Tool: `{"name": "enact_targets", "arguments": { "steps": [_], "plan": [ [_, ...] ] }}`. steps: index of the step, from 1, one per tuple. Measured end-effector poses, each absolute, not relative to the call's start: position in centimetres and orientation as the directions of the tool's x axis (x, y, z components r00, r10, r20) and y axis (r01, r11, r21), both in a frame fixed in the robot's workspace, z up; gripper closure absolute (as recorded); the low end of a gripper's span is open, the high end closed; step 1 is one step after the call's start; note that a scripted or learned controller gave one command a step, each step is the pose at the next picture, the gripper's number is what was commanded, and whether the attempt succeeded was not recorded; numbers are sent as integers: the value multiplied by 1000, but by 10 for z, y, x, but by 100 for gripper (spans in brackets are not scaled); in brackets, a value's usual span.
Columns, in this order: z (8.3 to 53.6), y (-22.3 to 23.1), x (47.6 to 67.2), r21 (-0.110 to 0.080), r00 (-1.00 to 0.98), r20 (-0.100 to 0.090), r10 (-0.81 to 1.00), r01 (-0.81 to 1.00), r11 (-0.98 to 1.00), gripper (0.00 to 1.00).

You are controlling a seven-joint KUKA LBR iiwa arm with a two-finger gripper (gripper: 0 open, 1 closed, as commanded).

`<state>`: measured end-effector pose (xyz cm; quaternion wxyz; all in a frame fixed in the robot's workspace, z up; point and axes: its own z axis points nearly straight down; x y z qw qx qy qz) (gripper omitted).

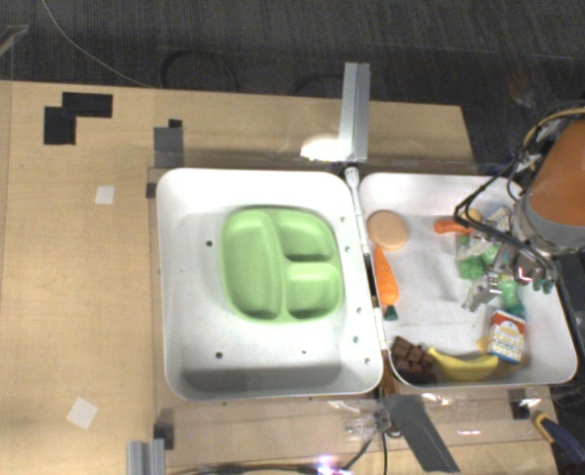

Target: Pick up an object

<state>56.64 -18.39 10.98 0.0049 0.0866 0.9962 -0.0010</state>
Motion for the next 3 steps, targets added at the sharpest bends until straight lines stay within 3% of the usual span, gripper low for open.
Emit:
{"name": "enact_targets", "arguments": {
  "steps": [1,2,3],
  "plan": [
    [89,-183,557,2,-964,-13,264,264,965,0],
    [89,-164,579,4,-901,-13,435,435,901,0],
    [90,-161,516,7,-830,-15,558,558,830,0]
  ]
}}
